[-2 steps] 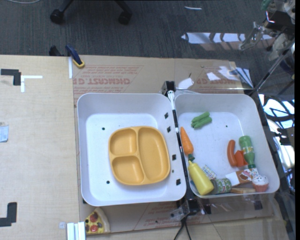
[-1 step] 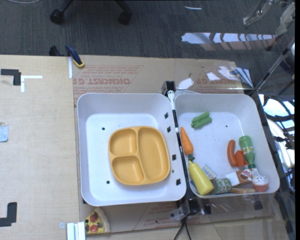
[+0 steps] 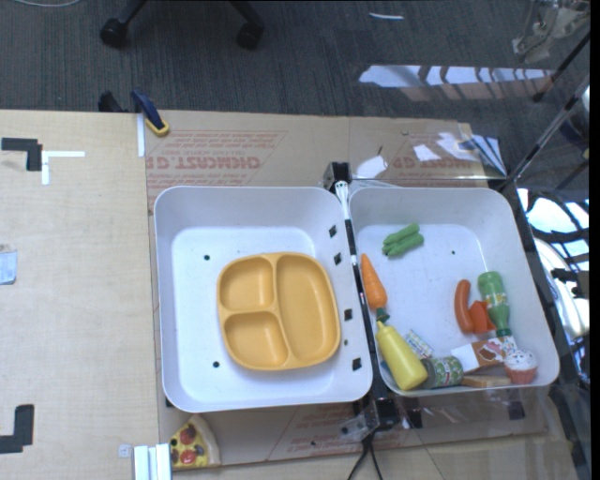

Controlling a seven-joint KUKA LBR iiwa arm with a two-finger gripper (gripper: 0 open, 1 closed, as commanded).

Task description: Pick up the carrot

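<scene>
Orange carrot (image 3: 373, 283) is lying in the right white bin (image 3: 433, 292), close against its left wall (the side next to the left bin (image 3: 187, 225)). A yellow squeeze bottle (image 3: 400, 358) is lying just beside its lower end, and green bean pods (image 3: 403, 240) are lying near its upper end. A yellow divided plate (image 3: 278, 309) is sitting in the left bin.

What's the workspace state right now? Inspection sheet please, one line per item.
Surface: cardboard-covered bench bearing two white bins, left bin and right bin.
Job's things: carrot lies in the right bin against its left wall, untouched.
Clutter: yellow divided plate in the left bin; green beans, yellow bottle, sausage, green bottle, cupcake in the right bin.
Grippers: nothing seen.
Cables: black cable at the front edge.
Surroundings: toy pizza slice on the bench; chair base on the carpet.
</scene>
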